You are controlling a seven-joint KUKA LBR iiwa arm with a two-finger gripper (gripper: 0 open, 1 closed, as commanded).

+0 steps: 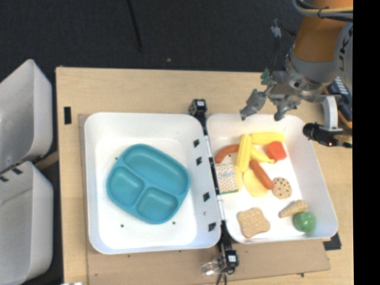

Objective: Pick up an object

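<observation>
My gripper (pixel 265 107) hangs above the far edge of the right bin (pixel 317 177), its two grey fingers spread apart with nothing between them. Below it in that bin lie toy foods: a yellow corn cob (pixel 243 152), a yellow piece (pixel 267 138), an orange-red piece (pixel 276 152), two sausages (pixel 225 154) (pixel 260 174), a pale yellow disc (pixel 254 186), a chip cookie (pixel 281 187), a toast slice (pixel 253 222), a cracker (pixel 293 208), a green apple (pixel 304 221) and a small printed card (pixel 226 177).
The left bin (pixel 95 159) holds a teal three-compartment plate (pixel 148 183). Black clips (pixel 198 106) sit along the divider between the bins. White chairs (pixel 21 159) stand to the left of the wooden bench (pixel 119 88).
</observation>
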